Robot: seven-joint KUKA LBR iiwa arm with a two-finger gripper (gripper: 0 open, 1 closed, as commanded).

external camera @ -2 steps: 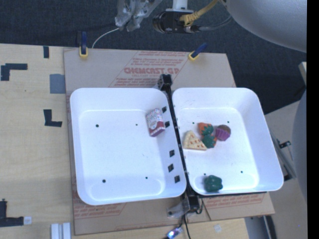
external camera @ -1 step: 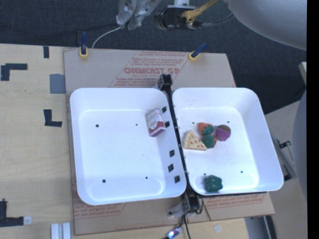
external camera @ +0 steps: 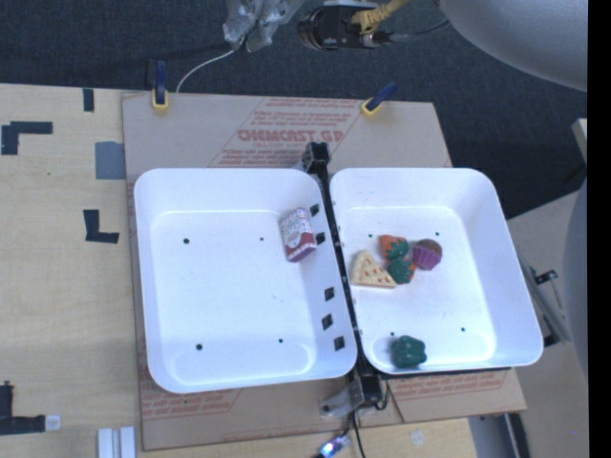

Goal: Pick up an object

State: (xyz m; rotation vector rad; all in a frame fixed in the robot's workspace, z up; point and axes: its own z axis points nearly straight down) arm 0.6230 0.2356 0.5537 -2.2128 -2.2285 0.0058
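Where the gripper [external camera: 256, 12] hung, beyond the far edge of the bench and well apart from both bins, its opening was too blurred to read as wide or narrow; nothing was seen held in it.

Item 1. Grey arm [external camera: 520, 17], entering at the upper right.

Item 2. Cardboard sheet [external camera: 286, 136] under the bins, pinned at its far edge by two clamps [external camera: 159, 93].

Item 3. Left bin [external camera: 167, 256], holding one red-and-white carton [external camera: 299, 234], lying tilted near the wall shared with the other bin.

Item 4. Right bin [external camera: 482, 256], holding a cluster near its middle: yellow wedge [external camera: 371, 271], orange-and-green piece [external camera: 392, 248], small green piece [external camera: 402, 271] and purple piece [external camera: 427, 254], touching or nearly so. One dark green lump [external camera: 409, 351] lay apart, close to the near wall.

Assessment. The pick was not yet begun; every candidate rested in a bin. The carton appeared the soundest target, since it lay alone, though the shared wall just beside it would call for jaws set along that wall, not across it. The green lump was likewise isolated but crowded by the near wall. The cluster risked a pinch on two pieces at once. A straight descent, centred over the chosen piece, seemed advisable.
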